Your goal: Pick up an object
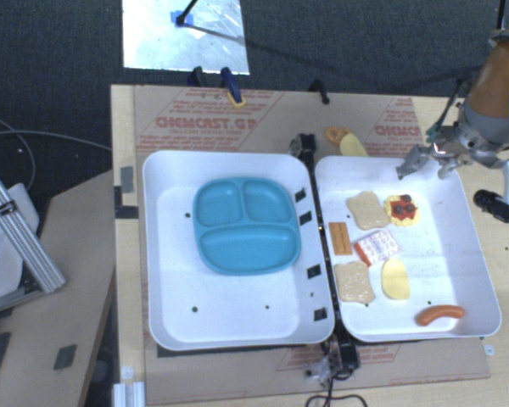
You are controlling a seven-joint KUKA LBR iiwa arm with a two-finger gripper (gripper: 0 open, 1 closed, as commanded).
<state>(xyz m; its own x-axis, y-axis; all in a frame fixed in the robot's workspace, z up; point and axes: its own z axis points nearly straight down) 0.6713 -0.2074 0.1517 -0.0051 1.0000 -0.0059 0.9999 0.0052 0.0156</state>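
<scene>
Several toy foods in right bin. Tool over bin's far edge, holding nothing, spread unclear. Sausage at near right corner: likely light, stiff, rounded, may roll; grip across middle.

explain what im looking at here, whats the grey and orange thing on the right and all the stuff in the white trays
It is a robot arm, seen by one camera fixed above the bench. Its tool hangs over the far edge of the right bin; nothing shows between its fingers. That bin holds toy food: two bread slices, a small pizza, a cracker, a red and white packet, a yellow piece and a sausage. The left bin holds a blue divided plate.
</scene>
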